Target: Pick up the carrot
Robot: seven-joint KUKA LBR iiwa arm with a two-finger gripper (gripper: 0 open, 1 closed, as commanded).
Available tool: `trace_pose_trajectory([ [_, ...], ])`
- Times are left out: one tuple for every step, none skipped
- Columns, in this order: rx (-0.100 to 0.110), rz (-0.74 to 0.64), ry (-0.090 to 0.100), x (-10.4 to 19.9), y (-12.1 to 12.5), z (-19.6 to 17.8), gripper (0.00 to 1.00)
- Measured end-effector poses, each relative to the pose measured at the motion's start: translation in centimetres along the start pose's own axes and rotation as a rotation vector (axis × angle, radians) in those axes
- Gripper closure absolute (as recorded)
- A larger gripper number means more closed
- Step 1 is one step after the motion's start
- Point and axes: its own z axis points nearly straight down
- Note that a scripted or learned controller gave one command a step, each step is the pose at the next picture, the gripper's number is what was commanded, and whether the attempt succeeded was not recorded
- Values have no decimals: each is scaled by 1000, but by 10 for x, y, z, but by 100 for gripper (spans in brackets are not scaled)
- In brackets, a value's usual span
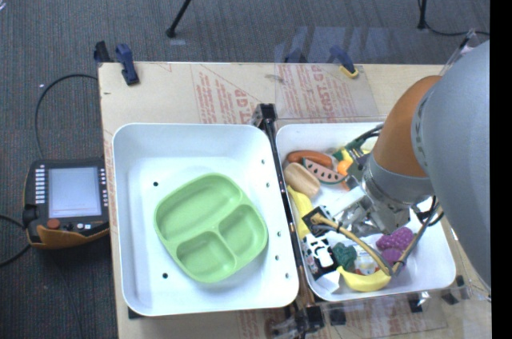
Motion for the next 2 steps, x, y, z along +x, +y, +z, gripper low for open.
trace_pose_trajectory([
  [-5, 144, 12, 29, -36, -115, 100],
  [0, 180, -8, 8, -58, -19, 100],
])
